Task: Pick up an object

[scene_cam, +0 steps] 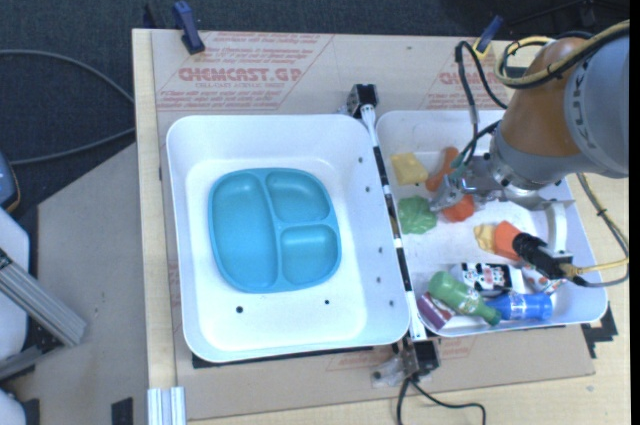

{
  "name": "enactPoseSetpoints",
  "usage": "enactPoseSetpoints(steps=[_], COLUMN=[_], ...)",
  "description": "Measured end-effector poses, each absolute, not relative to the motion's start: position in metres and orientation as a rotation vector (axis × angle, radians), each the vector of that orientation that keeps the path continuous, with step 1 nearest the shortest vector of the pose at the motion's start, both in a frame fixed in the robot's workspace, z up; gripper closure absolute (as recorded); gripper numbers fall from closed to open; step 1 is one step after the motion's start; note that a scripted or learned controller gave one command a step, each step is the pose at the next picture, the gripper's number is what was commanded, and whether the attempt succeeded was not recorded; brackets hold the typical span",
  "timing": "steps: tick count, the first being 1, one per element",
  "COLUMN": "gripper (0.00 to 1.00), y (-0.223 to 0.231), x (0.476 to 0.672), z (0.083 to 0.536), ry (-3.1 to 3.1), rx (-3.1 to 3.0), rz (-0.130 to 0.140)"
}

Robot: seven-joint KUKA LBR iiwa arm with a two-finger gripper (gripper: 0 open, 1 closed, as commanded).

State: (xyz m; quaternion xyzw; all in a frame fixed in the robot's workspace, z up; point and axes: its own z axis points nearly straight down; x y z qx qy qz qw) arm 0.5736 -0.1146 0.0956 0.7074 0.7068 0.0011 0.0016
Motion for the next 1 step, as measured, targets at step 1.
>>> enactPoseSetpoints(steps=[1], gripper=[1.0], y=[-0.027], x=[0.5693], z=[0.1849], ry=[2.223], rx=[2.22], rz=[0.002])
